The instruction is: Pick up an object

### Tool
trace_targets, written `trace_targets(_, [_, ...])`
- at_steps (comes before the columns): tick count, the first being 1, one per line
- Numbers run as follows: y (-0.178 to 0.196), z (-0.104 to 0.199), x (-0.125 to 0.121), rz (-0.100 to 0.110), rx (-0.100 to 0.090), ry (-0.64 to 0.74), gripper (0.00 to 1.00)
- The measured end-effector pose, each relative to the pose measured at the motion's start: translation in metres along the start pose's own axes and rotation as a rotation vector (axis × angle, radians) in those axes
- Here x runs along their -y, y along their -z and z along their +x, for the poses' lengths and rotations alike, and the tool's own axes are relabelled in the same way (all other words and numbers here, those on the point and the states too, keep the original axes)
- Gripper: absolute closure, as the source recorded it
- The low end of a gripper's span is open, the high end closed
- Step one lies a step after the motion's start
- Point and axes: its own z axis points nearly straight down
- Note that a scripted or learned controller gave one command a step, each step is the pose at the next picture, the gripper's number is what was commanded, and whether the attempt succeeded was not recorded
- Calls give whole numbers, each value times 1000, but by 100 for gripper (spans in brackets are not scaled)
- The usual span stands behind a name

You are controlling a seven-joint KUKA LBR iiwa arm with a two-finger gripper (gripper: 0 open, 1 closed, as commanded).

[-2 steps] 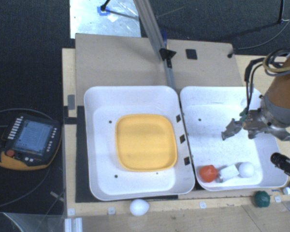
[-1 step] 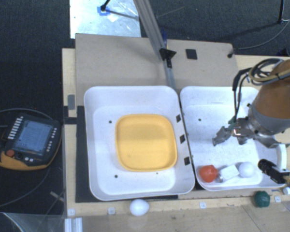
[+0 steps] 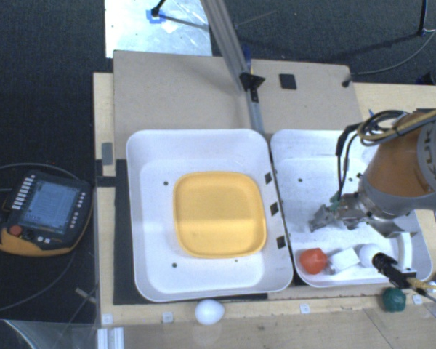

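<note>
While the gripper (image 3: 321, 220) hovers low in the right bin (image 3: 305, 167), its grasp state cannot be determined. Left of it, the yellow plate (image 3: 220, 214) fills the left bin (image 3: 149, 195). Just below it lies the red object (image 3: 312, 260), with white pieces (image 3: 352, 257) beside that. Centre above the red object, then descend vertically. No legible markings appear.

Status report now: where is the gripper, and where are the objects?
Gripper low over right bin, nothing seen in it. Red ball and white block lie just below. Yellow plate in left bin.
</note>
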Motion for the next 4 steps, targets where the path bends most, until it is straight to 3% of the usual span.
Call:
trace_targets(1, [13,0,-2,-6,1,0,100])
trace_targets(3, [122,-3,-1,-10,1,1,100])
trace_targets(4, [117,56,-15,-5,-1,6,100])
